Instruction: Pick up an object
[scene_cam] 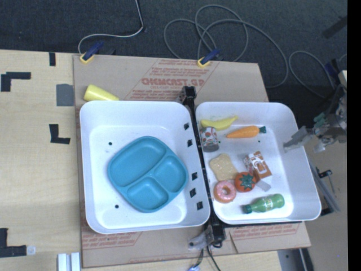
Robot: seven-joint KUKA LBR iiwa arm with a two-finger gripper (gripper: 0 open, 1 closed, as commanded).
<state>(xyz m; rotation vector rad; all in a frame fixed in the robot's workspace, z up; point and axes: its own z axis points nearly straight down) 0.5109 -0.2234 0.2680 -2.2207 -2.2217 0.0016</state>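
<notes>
Carrot [246, 132]: orange, tapered, green stub at one end; in the right bin [293, 123], near and left of the gripper [322, 130].
Long axis: lying flat, roughly left-right, green end toward the gripper, tip toward the banana [219, 122].
Gripper: at the bin's right rim, blurred and partly cut off.
Fingers: apart or together, cannot tell.

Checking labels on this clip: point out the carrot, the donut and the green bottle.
carrot [246, 132], camera view, middle of its orange body
donut [225, 192], camera view, on its pink ring
green bottle [264, 204], camera view, middle of its body
</notes>
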